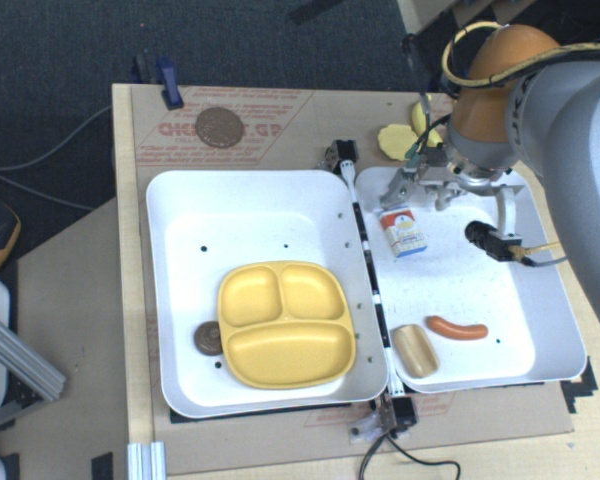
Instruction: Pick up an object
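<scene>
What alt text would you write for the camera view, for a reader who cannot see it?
A grey robot arm's gripper hovers over the right bin, near a small carton, a sausage and a bread roll. The left bin holds a yellow divided plate.

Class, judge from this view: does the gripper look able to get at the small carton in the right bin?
Probably yes. The gripper hangs just above the small carton, which lies alone on the right bin floor with nothing over it.

1. Bright, even overhead light; both white bins (170, 268) read nearly blown out, with little surface detail.
2. Shadows are soft and short, hugging the yellow tray (285, 323) on its near side.
3. The dark floor at the far left stays dim.
4. The arm (570, 118) at right is slightly soft.
</scene>
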Controlling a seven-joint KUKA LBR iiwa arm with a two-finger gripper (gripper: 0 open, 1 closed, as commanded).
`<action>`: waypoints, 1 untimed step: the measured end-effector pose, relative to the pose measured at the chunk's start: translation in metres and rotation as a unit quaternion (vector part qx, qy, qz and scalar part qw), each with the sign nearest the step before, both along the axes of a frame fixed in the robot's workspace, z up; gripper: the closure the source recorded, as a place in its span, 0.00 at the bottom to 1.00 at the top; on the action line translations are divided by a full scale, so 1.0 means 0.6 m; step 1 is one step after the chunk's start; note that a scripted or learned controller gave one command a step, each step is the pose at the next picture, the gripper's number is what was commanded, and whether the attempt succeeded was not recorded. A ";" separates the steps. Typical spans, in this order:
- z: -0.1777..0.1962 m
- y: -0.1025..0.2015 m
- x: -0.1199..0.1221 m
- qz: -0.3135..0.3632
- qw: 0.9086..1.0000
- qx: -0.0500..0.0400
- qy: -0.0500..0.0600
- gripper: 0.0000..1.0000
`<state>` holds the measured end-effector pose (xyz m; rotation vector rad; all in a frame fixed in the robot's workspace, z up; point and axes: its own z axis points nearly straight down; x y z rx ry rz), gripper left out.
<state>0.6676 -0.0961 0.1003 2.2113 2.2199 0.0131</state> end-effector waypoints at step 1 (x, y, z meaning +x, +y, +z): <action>-0.019 0.007 0.002 -0.002 1.000 0.000 0.002 0.00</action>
